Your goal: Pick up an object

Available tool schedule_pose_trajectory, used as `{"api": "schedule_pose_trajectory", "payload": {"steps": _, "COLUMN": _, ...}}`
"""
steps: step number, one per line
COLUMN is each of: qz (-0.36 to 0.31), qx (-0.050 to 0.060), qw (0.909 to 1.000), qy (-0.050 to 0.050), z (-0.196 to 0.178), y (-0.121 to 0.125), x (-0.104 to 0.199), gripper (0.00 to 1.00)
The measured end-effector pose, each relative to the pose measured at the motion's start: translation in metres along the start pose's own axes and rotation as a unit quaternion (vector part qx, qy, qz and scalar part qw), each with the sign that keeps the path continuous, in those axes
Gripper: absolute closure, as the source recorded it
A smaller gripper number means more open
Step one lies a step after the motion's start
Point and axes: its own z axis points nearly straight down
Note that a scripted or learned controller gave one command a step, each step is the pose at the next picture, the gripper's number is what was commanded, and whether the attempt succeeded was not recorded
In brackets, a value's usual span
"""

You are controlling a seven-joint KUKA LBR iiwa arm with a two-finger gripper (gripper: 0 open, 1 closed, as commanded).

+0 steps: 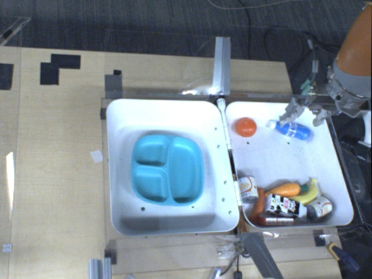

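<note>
Claw [303,114] poised over the right bin [343,173]
Its fingers spread open, holding nothing; a blue bottle [293,130] lies just beneath.

A blue divided plate [168,168] lies in the left white bin [122,121] — on a wooden bench [52,173].

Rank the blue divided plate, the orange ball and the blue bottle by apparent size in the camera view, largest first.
1. Blue divided plate, by far the largest.
2. Blue bottle.
3. Orange ball.
The bottle and the ball look close in size, so their order is unsure.
</note>
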Motion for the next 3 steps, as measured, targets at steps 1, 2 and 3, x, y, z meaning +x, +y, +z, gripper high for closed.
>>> {"api": "schedule_pose_trajectory", "payload": {"steps": 1, "qz": 0.011, "qx": 0.000, "qw": 0.9999, "qy": 0.000, "z": 0.024, "y": 0.051, "x": -0.042, "gripper": 0.00}}
{"api": "schedule_pose_trajectory", "payload": {"steps": 2, "qz": -0.024, "qx": 0.000, "qw": 0.9997, "qy": 0.000, "z": 0.122, "y": 0.073, "x": -0.071, "gripper": 0.00}}
{"api": "schedule_pose_trajectory", "payload": {"steps": 3, "qz": 0.032, "qx": -0.005, "qw": 0.9995, "qy": -0.001, "z": 0.172, "y": 0.068, "x": -0.087, "gripper": 0.00}}
